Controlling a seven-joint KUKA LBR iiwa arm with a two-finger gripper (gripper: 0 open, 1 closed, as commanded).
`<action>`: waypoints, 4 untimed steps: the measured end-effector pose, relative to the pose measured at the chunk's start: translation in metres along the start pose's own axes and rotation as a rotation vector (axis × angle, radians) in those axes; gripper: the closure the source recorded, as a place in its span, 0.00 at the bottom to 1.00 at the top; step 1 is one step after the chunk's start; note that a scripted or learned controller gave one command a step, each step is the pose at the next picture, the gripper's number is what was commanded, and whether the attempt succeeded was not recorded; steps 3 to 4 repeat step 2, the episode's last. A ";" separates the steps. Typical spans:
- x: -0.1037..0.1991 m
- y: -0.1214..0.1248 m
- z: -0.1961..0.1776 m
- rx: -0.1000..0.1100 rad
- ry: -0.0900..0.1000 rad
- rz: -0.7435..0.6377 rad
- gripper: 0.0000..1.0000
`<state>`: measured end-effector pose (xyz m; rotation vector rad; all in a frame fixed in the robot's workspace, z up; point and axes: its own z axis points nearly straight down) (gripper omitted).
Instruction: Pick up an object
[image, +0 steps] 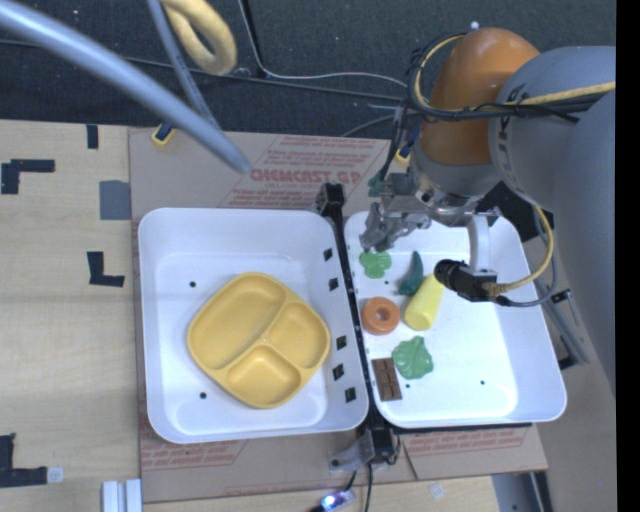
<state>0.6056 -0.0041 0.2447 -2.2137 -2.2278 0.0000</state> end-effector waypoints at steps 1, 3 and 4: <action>0.056 0.005 -0.003 0.000 0.000 0.000 1.00; 0.103 0.003 0.015 0.003 -0.001 0.001 1.00; 0.103 0.003 0.015 0.003 -0.001 0.001 1.00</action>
